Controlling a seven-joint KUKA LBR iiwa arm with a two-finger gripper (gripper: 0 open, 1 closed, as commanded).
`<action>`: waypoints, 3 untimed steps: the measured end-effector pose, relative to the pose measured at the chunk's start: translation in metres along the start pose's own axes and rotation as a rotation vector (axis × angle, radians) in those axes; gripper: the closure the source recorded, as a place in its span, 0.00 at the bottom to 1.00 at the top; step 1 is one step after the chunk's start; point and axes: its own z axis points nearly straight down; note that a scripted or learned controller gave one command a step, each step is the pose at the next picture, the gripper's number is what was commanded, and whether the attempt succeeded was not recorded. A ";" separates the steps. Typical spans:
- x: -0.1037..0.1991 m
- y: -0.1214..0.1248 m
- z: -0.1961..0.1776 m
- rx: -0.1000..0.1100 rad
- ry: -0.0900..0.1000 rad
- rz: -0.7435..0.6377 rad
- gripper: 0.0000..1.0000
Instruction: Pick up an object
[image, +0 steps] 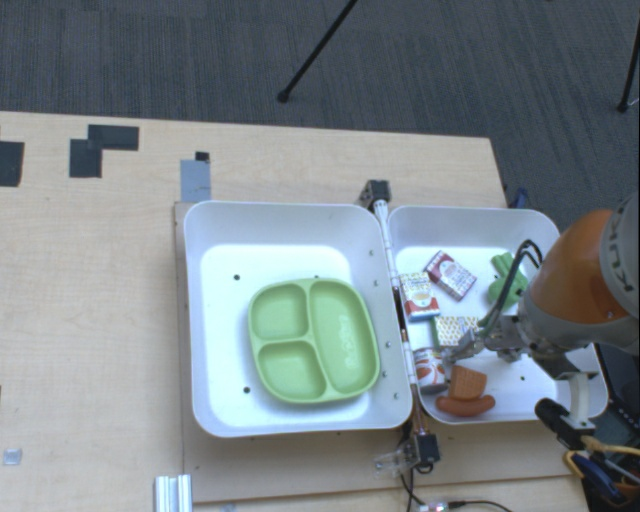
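The right bin (540, 225) holds several small items. A red and white box (450, 275) lies near its back, with a small carton (419, 293) to its left. A green object (503, 278) sits beside the arm. A patterned packet (455, 327) lies mid-bin. At the front are a red can (430, 371), an orange toast-like piece (468, 382) and a sausage (466, 405). My gripper (466, 346) hangs low over the bin's front middle, between the patterned packet and the toast piece. Nothing is visibly lifted in it.
The left bin (195, 320) holds a green divided plate (313, 340). The ridge (392, 300) between the bins runs just left of the gripper. The orange-banded arm (585, 275) covers the right bin's right side. Cables (600, 465) lie off the bench's front right corner.
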 end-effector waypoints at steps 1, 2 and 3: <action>-0.009 0.000 -0.071 0.002 0.001 -0.002 0.00; 0.025 0.001 0.000 -0.003 -0.003 0.001 0.00; 0.026 0.003 -0.011 -0.008 -0.002 -0.002 1.00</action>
